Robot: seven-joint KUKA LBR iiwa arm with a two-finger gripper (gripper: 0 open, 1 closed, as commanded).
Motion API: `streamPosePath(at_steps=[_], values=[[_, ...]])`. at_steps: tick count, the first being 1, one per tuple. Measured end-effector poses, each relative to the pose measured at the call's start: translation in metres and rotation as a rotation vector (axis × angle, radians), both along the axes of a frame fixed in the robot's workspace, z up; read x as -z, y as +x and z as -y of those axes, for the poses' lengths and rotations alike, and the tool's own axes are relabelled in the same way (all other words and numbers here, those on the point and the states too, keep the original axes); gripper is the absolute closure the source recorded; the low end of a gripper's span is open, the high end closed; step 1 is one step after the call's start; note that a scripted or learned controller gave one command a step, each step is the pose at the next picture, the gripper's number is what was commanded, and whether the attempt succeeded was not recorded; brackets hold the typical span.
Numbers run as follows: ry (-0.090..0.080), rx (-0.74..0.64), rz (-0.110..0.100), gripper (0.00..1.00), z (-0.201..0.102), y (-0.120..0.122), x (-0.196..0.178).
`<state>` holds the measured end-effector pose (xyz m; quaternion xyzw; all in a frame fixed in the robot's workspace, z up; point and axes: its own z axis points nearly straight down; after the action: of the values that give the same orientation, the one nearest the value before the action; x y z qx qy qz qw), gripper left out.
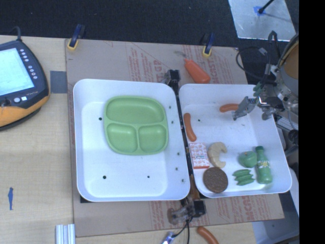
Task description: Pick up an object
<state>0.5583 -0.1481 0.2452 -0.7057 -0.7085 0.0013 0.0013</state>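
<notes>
Right bin [203, 93]; sausage [228, 107] beside tool [254, 108]

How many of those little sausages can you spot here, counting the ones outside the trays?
4: one sausage along the right bin's left wall, one near its top by the gripper, one on the cardboard above that bin, one at the bottom edge. The arm may hide more.

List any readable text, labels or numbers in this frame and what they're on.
None can be read.
Cardboard sheet: faint red print, too blurred.
Small packet in the right bin: red marks, too small.
Pendant screen: washed out.
</notes>
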Motion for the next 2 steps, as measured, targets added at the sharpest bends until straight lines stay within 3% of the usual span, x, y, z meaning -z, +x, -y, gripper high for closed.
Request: streamPosePath(at_steps=[1,2], values=[[-0.002,-0.001,-0.001,0.00,0.063,-0.027,0.078],[0.000,-0.002,0.000,0.00,0.064,-0.062,0.154]])
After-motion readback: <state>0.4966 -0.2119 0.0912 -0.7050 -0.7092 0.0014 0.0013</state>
